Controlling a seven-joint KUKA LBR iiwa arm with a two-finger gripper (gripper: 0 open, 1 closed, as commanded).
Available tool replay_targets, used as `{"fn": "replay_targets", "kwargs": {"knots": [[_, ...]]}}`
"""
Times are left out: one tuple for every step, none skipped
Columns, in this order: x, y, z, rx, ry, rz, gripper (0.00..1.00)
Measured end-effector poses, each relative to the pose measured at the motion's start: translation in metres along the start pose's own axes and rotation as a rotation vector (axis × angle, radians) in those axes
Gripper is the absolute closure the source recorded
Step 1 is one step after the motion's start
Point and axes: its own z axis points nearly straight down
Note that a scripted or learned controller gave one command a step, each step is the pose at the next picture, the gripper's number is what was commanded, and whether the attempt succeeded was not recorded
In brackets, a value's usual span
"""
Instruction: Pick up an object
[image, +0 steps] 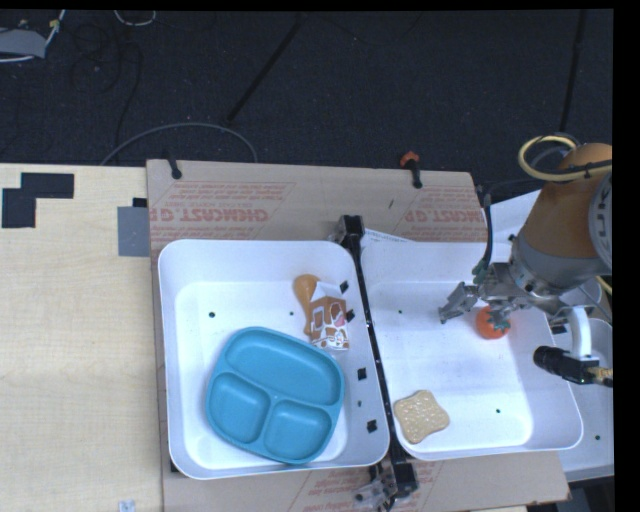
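In the right bin (545, 428) a small red-orange ball-like object (492, 323) lies near the far right. My gripper (488, 303) hangs right over it, open, with its grey fingers (456, 304) spread to either side; the object shows just below them, and I cannot tell if they touch it. A slice of toast (420, 415) lies at the right bin's front left. The left bin (185, 300) holds a blue divided plate (275, 394), a small printed carton (328, 323) and a brown wooden piece (306, 290).
A black divider (364, 330) runs between the two bins. The grey arm with its orange band (570, 215) comes in from the right above the right bin's far corner. A black cylinder part (562, 363) sticks out near the right rim. Cardboard lies under the bins.
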Motion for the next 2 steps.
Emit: {"fn": "replay_targets", "kwargs": {"knots": [[0.01, -0.0048, 0.0575, 0.002, 0.001, 0.002, 0.0], [0.0102, -0.0054, 0.0642, -0.002, 0.0, 0.004, 0.0]]}}
